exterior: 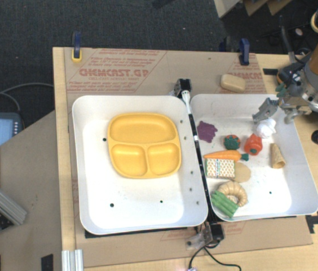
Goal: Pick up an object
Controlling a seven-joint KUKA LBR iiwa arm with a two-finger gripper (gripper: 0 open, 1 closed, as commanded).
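My gripper [275, 114] hangs over the back right part of the right bin [303, 199], fingers spread open and nothing between them. Just in front of its left finger [260, 113] lies a small white object [266, 128], close to it but not held. A red pepper-like toy [253, 144] and a tan cone [277, 156] lie a little nearer the front. Further left are a red and green toy [232, 141], a purple piece [206, 131], a carrot [224, 156], a patterned cracker box [220, 167], a croissant [232, 189] and a green piece [224, 204].
The left bin [91, 196] holds a yellow divided plate [145, 144]. A beige bread-like piece [233, 83] rests on the cardboard behind the right bin. A black-handled tool [186, 97] lies along the seam between the bins. Blue clamps [243, 51] hold the board's back edge.
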